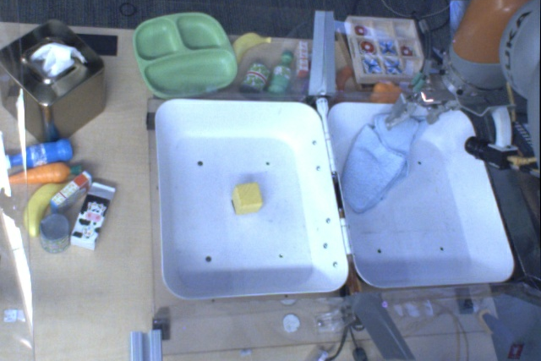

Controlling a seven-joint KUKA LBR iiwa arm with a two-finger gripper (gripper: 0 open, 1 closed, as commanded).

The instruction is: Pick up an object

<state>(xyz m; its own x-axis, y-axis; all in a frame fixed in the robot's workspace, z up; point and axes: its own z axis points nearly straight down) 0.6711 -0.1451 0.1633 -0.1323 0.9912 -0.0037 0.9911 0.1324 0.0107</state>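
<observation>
Two fingers (420, 100) seemingly pinch blue cloth (376, 165).

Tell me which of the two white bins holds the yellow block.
The left bin, farther from the arm. The yellow block lies near its middle, alone. The right bin holds a light blue cloth instead, with the claw at the cloth's upper end.

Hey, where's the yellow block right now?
The yellow block lies near the middle of the left white bin, well left of the blue cloth in the right bin.
</observation>
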